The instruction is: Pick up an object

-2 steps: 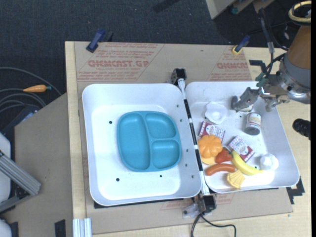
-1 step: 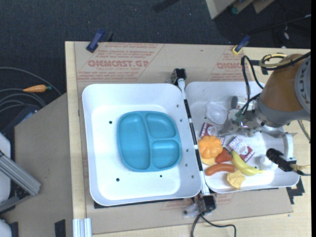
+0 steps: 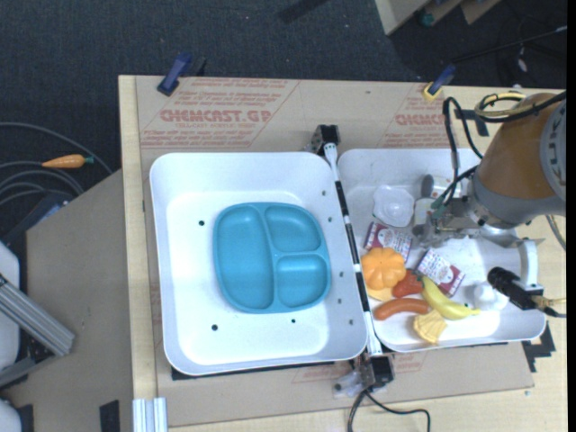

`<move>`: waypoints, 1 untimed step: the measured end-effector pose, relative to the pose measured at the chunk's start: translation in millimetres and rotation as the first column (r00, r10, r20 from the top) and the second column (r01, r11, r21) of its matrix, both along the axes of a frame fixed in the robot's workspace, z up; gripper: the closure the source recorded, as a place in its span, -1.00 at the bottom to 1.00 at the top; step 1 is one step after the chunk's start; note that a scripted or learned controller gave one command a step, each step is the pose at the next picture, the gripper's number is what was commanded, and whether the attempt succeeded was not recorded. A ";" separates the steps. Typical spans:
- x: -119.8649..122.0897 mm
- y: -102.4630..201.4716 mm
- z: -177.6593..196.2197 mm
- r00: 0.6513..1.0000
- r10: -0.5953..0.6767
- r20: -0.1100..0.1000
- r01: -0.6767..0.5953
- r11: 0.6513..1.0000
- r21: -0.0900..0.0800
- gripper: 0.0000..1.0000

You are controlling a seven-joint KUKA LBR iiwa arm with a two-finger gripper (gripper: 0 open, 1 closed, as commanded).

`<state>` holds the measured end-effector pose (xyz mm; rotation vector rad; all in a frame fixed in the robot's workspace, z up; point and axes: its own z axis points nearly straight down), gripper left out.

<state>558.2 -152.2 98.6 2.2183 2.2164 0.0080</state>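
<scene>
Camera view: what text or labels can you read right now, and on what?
"CHEMCAST GP": red print on the brown bench sheet, above the left bin; repeated above the right bin, partly hidden.
Packets in the right bin: print too small to read.

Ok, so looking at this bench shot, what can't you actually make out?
- Pincer: the camera view looks down on the arm's wrist, which covers its tips, so open or shut is unclear.
- Right bin: the arm hides its far right part, so whatever lies under there is unseen.
- Packets in the toy pile: print too small to read.
- Clear cup: see-through against white, so its outline is hard to trace.
</scene>
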 end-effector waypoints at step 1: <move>-0.2 0.0 -0.2 1.000 0.000 0.000 0.000 1.000 0.000 -1.00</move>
